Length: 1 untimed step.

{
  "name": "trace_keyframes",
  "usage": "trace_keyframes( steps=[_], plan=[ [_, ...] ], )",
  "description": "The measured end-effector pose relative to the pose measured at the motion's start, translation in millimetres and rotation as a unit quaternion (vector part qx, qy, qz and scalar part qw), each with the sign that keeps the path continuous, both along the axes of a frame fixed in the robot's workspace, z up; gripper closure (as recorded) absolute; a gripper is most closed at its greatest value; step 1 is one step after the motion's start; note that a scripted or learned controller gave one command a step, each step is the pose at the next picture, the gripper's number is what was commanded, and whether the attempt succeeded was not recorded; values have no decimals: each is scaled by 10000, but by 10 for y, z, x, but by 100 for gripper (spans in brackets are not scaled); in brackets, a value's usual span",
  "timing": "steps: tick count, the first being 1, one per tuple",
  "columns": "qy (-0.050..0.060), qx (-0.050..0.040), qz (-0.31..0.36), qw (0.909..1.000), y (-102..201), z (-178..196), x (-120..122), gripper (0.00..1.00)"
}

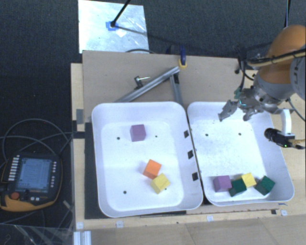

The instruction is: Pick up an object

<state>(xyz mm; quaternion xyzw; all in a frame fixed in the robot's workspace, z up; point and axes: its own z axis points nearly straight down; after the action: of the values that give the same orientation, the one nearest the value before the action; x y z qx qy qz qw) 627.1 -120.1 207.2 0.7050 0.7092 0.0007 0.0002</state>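
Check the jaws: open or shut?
Open. The gripper hangs over the right bin's far end, jaws spread apart with bare bin floor between them, nothing held.

Dark grey carpeted floor [38, 57] surrounds pale wooden bench [143, 232]. Brown cardboard sheet [210, 79] covers bench top toward far edge. Shiny crinkled silver foil square [112, 26] lies on floor beyond bench, blue tape patch [113, 26] on it with thin black rod [125, 8] rising from it. Grey handheld control pendant with lit screen [31, 179] rests on floor at left, black cables [33, 131] looping around it. Light even, soft shadows.
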Motion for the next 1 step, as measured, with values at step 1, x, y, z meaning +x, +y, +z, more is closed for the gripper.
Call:
trace_keyframes(
  steps=[1],
  plan=[
    [-1, 0, -1, 10000, 0, 1, 0, 0]
  ],
)
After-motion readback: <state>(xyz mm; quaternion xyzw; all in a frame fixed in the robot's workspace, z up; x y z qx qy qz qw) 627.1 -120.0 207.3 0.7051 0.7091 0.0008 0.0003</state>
